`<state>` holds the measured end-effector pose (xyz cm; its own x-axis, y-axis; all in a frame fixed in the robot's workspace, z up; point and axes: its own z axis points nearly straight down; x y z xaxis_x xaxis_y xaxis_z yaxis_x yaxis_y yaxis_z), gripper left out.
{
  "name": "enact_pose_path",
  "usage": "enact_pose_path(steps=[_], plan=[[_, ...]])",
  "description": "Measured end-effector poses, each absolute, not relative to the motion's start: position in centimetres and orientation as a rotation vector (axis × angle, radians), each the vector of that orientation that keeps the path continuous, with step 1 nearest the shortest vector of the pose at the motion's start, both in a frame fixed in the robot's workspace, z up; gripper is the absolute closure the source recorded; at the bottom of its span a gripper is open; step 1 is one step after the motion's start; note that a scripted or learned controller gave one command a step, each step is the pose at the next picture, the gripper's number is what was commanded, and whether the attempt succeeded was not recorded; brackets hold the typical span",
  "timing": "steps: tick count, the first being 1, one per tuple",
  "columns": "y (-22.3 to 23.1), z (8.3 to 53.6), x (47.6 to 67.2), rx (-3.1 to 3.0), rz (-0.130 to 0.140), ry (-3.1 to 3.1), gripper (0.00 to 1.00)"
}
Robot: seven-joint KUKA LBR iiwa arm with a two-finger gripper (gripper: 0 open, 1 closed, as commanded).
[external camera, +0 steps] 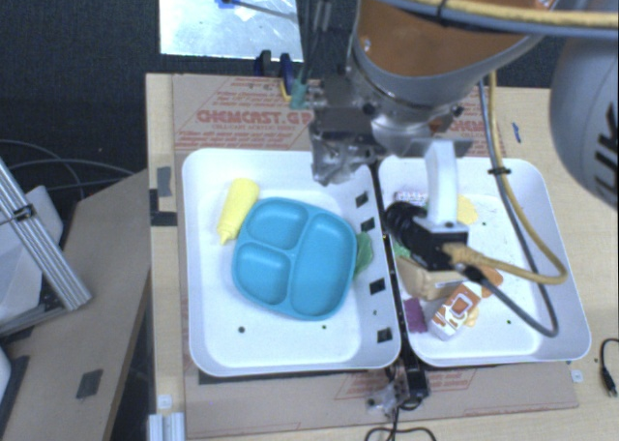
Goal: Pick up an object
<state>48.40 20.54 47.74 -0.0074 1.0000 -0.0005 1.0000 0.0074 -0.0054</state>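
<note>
Left bin half open, right bin crowded

The blue divided plate [293, 257] and yellow object [236, 207] fill the left bin's [208, 333] middle; its near strip lies bare. Clutter and cables [513, 279] block the right bin [561, 328].

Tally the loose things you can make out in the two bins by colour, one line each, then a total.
Blue: 1, plate
Yellow: 2, corn; yellow piece
Green: 1, green item partly under the plate
Purple: 1, purple block
Orange and white: 1, carton
Total: 6; the arm hides others in the right bin.
</note>
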Motion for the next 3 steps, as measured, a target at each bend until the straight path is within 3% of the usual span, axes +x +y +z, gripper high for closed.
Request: enact_pose_path(steps=[3], plan=[[20.4, 51.4, 48.8, -2.207, -0.013, -2.24, 1.0]])
